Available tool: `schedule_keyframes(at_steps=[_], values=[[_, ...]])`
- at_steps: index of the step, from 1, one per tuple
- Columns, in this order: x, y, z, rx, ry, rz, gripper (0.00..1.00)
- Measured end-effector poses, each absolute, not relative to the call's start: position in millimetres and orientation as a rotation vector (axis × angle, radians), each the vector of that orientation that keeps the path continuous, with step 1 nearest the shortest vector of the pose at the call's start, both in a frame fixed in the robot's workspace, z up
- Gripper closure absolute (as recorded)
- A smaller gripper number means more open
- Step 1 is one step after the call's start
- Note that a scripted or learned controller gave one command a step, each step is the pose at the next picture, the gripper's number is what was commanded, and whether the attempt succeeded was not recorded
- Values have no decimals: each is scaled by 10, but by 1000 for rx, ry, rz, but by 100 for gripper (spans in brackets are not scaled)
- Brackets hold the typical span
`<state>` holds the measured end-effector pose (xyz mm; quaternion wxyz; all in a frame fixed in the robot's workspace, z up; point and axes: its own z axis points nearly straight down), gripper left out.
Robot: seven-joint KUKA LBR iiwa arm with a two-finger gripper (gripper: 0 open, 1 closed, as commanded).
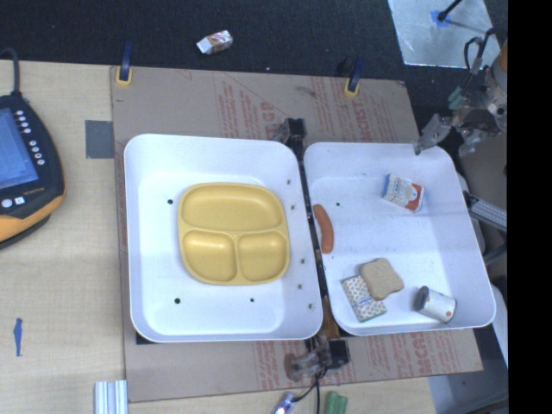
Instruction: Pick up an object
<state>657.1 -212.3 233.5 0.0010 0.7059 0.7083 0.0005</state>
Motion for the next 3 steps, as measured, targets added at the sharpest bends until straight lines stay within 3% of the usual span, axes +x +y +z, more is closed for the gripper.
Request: schedule_keyframes(at_steps=[1, 2, 3], values=[[6149, -2060, 1333, 2220, 2229, -7, 0], [6567, -1676, 1347, 2217, 2227, -3, 0], [5232, -2010, 1950, 2219, 2224, -4, 0]])
